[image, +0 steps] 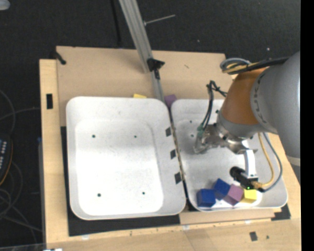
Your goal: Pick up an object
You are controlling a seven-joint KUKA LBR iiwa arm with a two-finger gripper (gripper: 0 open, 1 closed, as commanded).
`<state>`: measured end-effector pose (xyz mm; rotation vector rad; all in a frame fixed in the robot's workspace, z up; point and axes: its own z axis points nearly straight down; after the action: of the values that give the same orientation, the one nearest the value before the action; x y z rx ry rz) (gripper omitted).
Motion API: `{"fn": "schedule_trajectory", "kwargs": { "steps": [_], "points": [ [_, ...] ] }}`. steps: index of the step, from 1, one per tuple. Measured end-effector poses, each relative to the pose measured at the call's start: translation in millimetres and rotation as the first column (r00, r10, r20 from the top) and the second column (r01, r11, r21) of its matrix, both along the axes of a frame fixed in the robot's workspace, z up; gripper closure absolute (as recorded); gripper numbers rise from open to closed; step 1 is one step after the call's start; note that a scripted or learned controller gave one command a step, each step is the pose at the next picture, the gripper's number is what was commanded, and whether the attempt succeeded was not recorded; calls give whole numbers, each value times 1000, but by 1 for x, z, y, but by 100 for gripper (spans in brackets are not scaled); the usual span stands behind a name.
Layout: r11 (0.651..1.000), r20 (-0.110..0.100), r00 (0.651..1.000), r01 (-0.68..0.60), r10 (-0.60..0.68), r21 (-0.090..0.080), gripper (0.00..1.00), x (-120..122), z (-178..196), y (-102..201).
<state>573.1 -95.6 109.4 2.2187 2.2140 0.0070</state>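
My gripper hangs low over the middle of the right bin, under the grey arm with its orange band. Nothing shows between its fingers, and the slant of the view hides how they stand. Several small blocks lie in the bin's near corner: two blue blocks, a purple block and a yellow block. They sit below and to the right of the gripper, apart from it.
The left bin sits beside the right one on the wooden bench. A yellow piece and a purple piece lie behind the bins' far rims. A slanted metal rail runs down to the bins' divide. Cables trail off the arm's wrist.
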Motion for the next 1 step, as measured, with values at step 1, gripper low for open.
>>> {"fn": "schedule_trajectory", "kwargs": {
  "steps": [1],
  "points": [
    [1000,-8,1000,1,-1,1,100,-55,25,-9]
  ]
}}
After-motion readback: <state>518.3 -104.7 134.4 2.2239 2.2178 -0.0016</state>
